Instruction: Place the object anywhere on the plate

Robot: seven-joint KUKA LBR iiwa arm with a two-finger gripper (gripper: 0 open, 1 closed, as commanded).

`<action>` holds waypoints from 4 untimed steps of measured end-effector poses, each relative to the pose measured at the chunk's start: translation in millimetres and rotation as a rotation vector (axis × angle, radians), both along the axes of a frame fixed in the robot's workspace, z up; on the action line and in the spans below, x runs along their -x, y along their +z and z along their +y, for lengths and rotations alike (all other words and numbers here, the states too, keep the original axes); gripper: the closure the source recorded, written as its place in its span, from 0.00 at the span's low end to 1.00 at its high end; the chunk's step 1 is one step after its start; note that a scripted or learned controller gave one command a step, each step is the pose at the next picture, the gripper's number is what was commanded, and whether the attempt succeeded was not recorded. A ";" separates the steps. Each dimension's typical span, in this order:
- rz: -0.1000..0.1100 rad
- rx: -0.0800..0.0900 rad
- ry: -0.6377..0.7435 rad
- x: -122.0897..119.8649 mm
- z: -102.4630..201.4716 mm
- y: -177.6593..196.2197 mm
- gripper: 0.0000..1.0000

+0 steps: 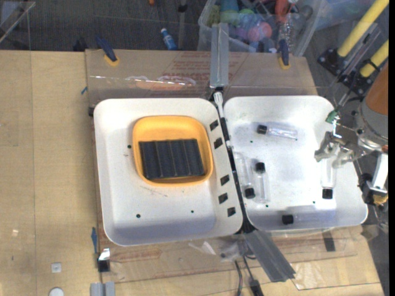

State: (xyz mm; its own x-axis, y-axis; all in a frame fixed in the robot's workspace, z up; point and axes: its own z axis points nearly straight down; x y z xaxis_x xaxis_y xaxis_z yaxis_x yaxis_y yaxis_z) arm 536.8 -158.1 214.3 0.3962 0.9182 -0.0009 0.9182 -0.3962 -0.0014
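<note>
In the left bin (117, 214), one orange plate (141, 128) holds one black object (171, 159).

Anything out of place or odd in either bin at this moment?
Nothing is spilled or damaged. The dark ridged block already lies flat on the orange plate in the left bin, while the gripper is over the right bin, where clear tubes with black caps lie scattered.

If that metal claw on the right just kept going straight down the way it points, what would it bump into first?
Probably the bare floor of the right-hand shallow white bin. The two-finger gripper points down near that bin's right edge, and no clear plastic tube lies under it, though depth is hard to judge from this slant.
</note>
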 end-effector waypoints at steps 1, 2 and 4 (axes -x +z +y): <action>-0.003 0.002 0.125 -36.2 -14.4 6.0 1.00; -0.004 0.001 0.382 -77.6 -8.1 -13.4 1.00; -0.005 0.003 0.743 -131.2 -2.5 15.7 1.00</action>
State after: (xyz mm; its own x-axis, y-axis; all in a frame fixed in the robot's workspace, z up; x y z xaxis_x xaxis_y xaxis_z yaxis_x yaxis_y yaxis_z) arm 668.0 -160.6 230.0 -0.3297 0.9441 -0.0035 0.9441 0.3298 0.0040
